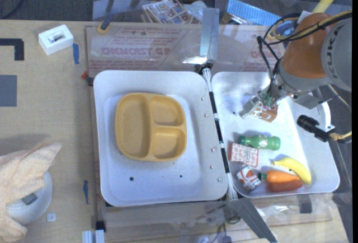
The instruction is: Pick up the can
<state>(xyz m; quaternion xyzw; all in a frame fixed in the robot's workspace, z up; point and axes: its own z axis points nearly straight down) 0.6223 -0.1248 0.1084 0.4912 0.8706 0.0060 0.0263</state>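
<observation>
The can (249,178) is small, red and white, and lies on its side at the front of the right bin (313,149), touching the carrot (283,181). My gripper (256,106) hangs over the back half of that bin, well behind the can and apart from it. A small orange and green packet (268,112) sits right by the gripper's tip; whether it is touched I cannot tell. The arm's orange band (306,51) is above and to the right.
A green bottle (259,141), a red-and-white carton (244,154) and a banana (295,168) crowd around the can. The left bin (106,141) bears a yellow divided plate (150,126). A black cable end (312,126) hangs at the right.
</observation>
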